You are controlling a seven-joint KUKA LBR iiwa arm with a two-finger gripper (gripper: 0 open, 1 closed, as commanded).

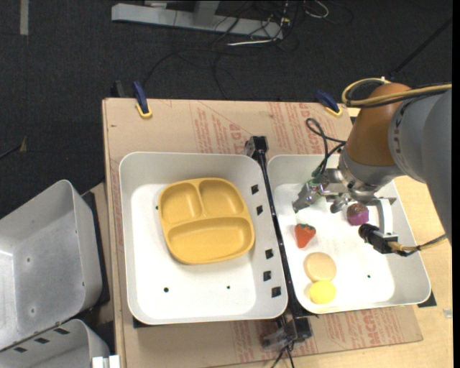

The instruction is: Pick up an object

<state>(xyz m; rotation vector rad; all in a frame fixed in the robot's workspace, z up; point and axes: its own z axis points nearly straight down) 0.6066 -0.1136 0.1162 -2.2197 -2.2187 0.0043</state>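
Two bins: shallow, white, side by side on a tan board, touching along a black divider strip with clips.
Board (pixel 215 122): light brown with faint red print, clamped at the far edge by two blue-and-yellow clips (pixel 142 100).
Floor (pixel 65 57): dark carpet around the bench, with loose black cables trailing across it.
Far edge: a grey bar-shaped piece (pixel 187 16) lies at the top of the view, wires bunched beside it.
Left side: a grey metal tub (pixel 39 251) stands off the board, tilted, near the left bin.
Left bin (pixel 136 287): holds a yellow tray (pixel 206 219) with three compartments, set toward the far half.
Right bin (pixel 410 287): holds a strawberry (pixel 305 234), a tan disc (pixel 320 267) and a yellow ball (pixel 322 291), in a line running toward the near rim; disc and ball touch.
Arm (pixel 402 129): grey with an orange band, reaching in from the right over the right bin's far half.
Gripper (pixel 357 208): low over the bin, fingers pinching a purple object.
Purple object (pixel 358 213): small, between the fingers, right of the strawberry and apart from it.
Cable (pixel 417 248): black, from a fitting by the gripper out over the right rim.
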